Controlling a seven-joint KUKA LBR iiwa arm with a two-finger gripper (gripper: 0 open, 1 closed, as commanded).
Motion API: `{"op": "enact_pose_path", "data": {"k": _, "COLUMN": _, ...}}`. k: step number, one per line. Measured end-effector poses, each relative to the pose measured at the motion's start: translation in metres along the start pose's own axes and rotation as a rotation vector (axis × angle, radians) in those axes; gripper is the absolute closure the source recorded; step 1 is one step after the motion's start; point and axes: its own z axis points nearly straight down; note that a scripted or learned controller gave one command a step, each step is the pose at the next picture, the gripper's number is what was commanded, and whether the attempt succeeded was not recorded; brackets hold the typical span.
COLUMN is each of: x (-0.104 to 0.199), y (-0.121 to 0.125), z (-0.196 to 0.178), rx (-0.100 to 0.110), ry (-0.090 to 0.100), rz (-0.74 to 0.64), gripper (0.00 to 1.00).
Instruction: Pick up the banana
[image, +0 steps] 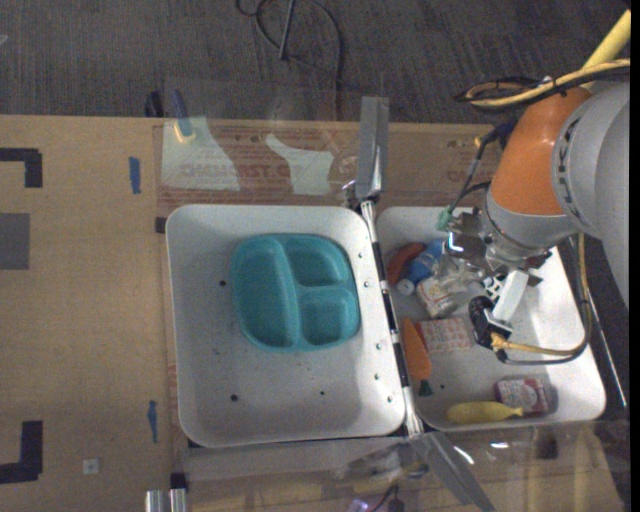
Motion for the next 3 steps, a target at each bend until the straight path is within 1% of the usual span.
{"op": "enact_pose_path", "data": {"k": 1, "x": -0.034, "y": 0.027, "z": 0.01, "rx": 0.0, "ry": 0.0, "rz": 0.029, "gripper": 1.0}}
{"op": "enact_pose_path", "data": {"k": 2, "x": -0.012, "y": 0.065, "z": -0.101, "rx": 0.0, "ry": 0.0, "rz": 0.08, "gripper": 1.0}}
{"op": "enact_pose_path", "data": {"k": 3, "x": -0.035, "y": 0.11, "z": -0.197, "rx": 0.0, "ry": 0.0, "rz": 0.448, "gripper": 1.0}}
